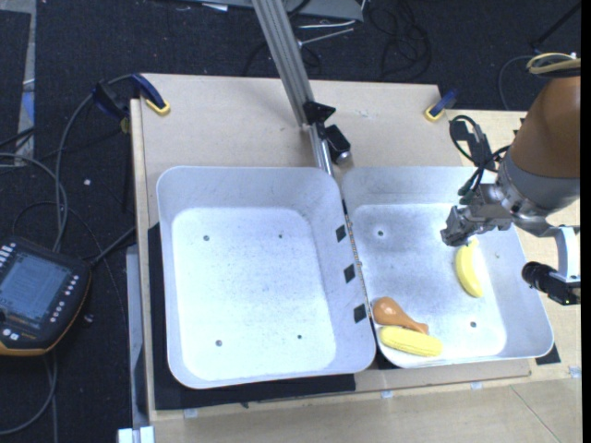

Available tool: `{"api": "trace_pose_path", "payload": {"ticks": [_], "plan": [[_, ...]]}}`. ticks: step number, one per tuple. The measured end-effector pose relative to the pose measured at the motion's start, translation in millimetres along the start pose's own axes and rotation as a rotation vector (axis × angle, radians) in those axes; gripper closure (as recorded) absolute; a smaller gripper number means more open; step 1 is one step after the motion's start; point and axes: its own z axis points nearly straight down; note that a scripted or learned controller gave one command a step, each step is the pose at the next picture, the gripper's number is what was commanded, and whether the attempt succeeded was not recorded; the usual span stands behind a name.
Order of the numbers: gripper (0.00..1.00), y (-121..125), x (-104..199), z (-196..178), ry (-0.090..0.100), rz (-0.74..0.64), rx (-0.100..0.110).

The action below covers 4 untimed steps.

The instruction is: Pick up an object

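A yellow banana (469, 270) lies in the right bin (416, 238), towards its right side. My gripper (459, 233) hangs just above the banana's upper end, reaching in from the right under the grey and orange arm. At the bin's front edge lie an orange chicken-leg-shaped toy (397, 314) and, just below it, a yellow corn-like piece (411, 342).
The left bin (249, 275) sits beside the right one, their walls meeting at the centre. A metal pole (291, 58) slants up from a mount at the bench's back middle. A black cable loops near the arm's wrist. A pendant lies on the floor at the left.
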Motion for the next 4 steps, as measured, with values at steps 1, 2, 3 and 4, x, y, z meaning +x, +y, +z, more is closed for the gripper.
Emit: {"api": "trace_pose_path", "payload": {"ticks": [1, 2, 3, 4], "plan": [[1.00, 0, 0, -25, 0.000, 0.000, 0.002], [1.00, 15, 40, -28, 0.001, -0.003, 0.002], [1.00, 37, 89, -36, 0.001, -0.002, 0.001], [1.00, 56, 130, -40, 0.001, -0.003, 0.001]]}}
